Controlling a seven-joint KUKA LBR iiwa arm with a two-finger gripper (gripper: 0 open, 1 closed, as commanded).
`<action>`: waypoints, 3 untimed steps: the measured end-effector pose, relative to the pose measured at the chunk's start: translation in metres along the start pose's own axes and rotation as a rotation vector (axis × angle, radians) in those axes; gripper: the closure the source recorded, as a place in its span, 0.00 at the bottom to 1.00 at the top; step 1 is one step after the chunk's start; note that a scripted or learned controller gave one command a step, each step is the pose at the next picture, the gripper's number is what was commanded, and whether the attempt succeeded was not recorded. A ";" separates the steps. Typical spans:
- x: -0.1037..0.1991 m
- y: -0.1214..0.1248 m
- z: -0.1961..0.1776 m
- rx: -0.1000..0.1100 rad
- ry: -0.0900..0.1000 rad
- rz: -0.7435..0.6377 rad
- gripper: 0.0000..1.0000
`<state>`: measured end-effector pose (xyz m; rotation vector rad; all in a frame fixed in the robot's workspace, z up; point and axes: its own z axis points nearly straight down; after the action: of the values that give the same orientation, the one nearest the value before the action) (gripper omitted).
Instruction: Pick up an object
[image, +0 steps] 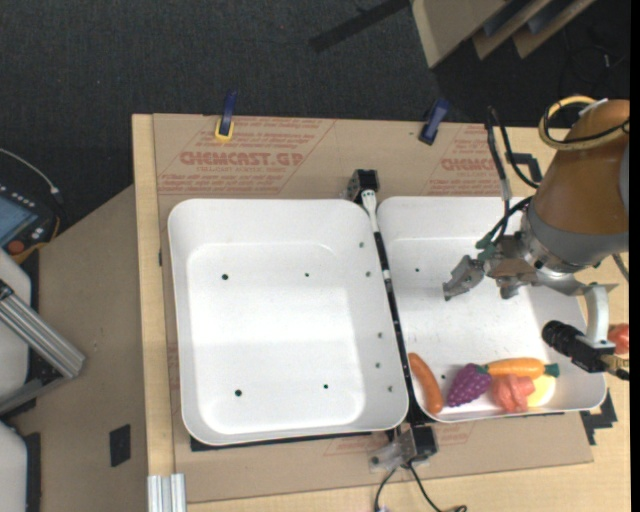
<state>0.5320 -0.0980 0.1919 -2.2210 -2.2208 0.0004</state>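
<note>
My gripper (486, 286) hangs over the middle of the right bin (430, 240), open, with nothing between its fingers. Toy foods lie along that bin's near edge, well below the gripper. At the left a red-orange sausage shape (425, 383) leans against the bin's wall. A purple bunch of grapes (467, 385) sits next to it. Further right an orange carrot (515, 367) lies on top of a pink-red piece (510, 394), with a yellow piece (541, 392) beside them.
The left bin (200, 300) sits beside the right one, with a dark divider (385, 290) between them. A black part (572, 346) sticks out near the right bin's right side. Both bins rest on a cardboard sheet (260, 150).
</note>
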 end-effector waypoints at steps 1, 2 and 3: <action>-0.063 -0.044 0.040 0.007 0.000 0.008 0.00; -0.126 0.055 0.065 -0.008 -0.006 -0.001 0.00; -0.085 0.027 -0.068 -0.015 -0.004 -0.004 0.00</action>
<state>0.5586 -0.1834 0.2600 -2.2258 -2.2352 -0.0122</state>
